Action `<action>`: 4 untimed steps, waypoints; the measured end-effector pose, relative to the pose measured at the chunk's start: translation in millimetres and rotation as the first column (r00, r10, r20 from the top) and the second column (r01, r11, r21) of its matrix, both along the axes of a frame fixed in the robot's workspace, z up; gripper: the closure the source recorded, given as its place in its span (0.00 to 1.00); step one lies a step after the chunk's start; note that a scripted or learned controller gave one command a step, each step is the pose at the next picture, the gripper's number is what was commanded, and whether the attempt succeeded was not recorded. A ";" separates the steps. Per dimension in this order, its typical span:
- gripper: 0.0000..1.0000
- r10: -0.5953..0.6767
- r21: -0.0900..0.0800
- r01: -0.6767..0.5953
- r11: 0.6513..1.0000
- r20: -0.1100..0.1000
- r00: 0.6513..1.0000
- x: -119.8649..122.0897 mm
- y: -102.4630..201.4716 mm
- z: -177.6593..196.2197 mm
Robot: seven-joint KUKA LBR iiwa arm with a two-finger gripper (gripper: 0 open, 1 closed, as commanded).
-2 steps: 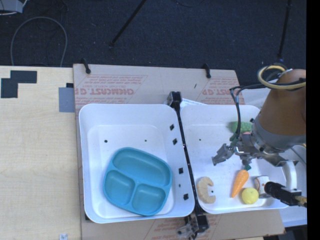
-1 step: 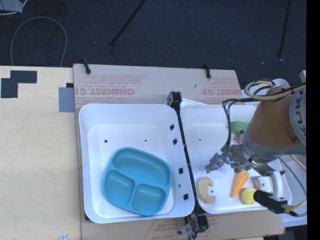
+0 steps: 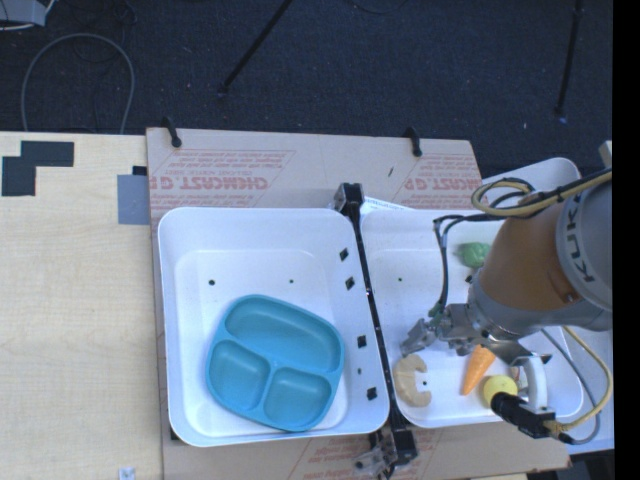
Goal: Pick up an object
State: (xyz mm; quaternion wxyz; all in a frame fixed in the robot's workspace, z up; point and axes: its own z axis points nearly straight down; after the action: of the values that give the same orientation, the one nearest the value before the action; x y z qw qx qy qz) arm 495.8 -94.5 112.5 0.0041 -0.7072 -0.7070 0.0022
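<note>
My gripper (image 3: 428, 334) hangs low over the right bin (image 3: 400, 258), near that bin's middle, on the end of the grey arm with the orange band (image 3: 528, 260). Just below it lies a cream curved piece (image 3: 411, 382), apart from the gripper. An orange carrot-shaped toy (image 3: 476, 370) lies to the right of the gripper, partly under the wrist. A yellow round object (image 3: 500, 388) sits beside the carrot. A green object (image 3: 473, 253) rests at the bin's far side, partly hidden by the arm. I see nothing held in the gripper.
The left bin (image 3: 185, 268) holds a blue divided plate (image 3: 274, 361). A black divider (image 3: 362, 308) runs between the bins. Cables (image 3: 500, 193) loop off the arm above the right bin. A black-and-yellow fitting (image 3: 530, 418) sticks out at the bin's front right corner.
</note>
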 end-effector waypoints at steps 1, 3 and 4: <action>1.00 -0.007 0.000 0.007 1.000 0.002 1.000 0.8 -1.6 12.0; 1.00 0.001 -0.003 -0.001 1.000 0.011 1.000 1.9 -2.3 126.9; 1.00 0.004 0.000 -0.004 1.000 0.007 1.000 3.7 44.3 132.1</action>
State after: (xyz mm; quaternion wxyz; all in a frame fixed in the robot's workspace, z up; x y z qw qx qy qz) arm 499.5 -50.2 244.6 0.0014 -0.7058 -0.7084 -0.0002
